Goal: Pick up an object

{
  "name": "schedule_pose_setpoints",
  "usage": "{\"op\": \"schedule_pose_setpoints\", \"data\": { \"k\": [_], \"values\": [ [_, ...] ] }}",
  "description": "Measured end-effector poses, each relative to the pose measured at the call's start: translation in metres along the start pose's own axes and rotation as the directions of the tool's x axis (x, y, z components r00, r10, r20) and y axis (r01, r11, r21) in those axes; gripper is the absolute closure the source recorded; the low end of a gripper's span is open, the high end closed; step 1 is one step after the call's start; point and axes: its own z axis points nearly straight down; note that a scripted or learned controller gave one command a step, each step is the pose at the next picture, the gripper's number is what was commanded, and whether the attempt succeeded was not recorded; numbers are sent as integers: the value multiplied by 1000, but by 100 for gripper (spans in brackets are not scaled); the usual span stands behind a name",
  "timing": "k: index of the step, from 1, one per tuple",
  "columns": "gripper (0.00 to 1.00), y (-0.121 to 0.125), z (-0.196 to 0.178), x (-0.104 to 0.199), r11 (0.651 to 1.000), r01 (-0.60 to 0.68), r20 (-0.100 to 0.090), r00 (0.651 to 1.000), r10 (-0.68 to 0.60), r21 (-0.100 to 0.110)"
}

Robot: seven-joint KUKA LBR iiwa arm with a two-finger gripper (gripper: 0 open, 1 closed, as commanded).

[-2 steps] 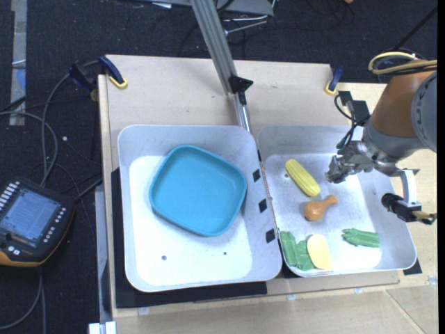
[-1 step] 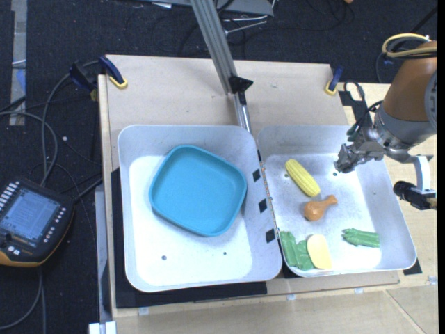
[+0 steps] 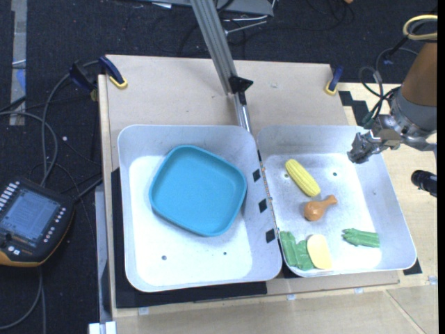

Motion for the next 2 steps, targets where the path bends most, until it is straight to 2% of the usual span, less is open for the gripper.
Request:
{"op": "schedule_pose_setpoints", "data": {
  "k": [1, 2],
  "values": [
    [100, 1, -48, 0, 1000, 0, 0, 1000, 0, 0],
    [100, 5, -52, 58, 1000, 5, -2, 1000, -5, 3]
  ]
}}
